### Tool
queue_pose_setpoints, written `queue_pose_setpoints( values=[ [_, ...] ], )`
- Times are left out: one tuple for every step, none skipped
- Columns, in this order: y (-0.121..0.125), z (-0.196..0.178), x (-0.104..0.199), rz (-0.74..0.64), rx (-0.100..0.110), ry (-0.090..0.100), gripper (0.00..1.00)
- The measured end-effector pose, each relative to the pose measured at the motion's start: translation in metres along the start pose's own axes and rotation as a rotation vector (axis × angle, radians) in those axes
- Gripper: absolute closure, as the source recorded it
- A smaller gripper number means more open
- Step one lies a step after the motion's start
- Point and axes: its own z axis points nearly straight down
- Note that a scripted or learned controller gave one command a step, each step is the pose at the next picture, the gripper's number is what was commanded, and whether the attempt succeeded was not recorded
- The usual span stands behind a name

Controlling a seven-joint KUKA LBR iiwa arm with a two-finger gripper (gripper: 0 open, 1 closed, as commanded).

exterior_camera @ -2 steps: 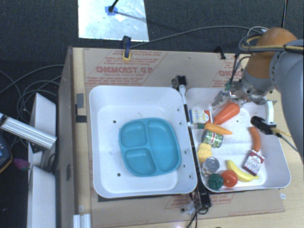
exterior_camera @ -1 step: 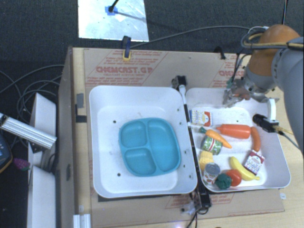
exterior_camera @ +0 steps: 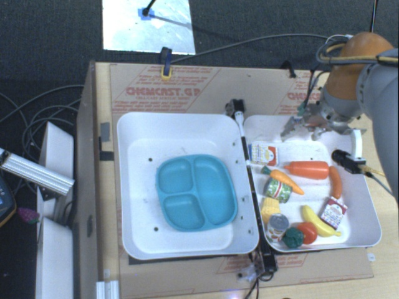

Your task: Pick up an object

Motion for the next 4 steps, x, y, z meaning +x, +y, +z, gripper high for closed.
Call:
queue_pose_setpoints(
  values=[
    [-0.036,0.013,0.07,0.006,-0.009,0.0,0.0],
    [-0.001,0.019,0.067,0.003,0.003,0.002,0.0],
    [0.0,0.008,0.067,0.001,0.0,0.002,1.0],
    [0.0,0.008,0.067,0.001,0.001,0.002,0.0]
  ],
)
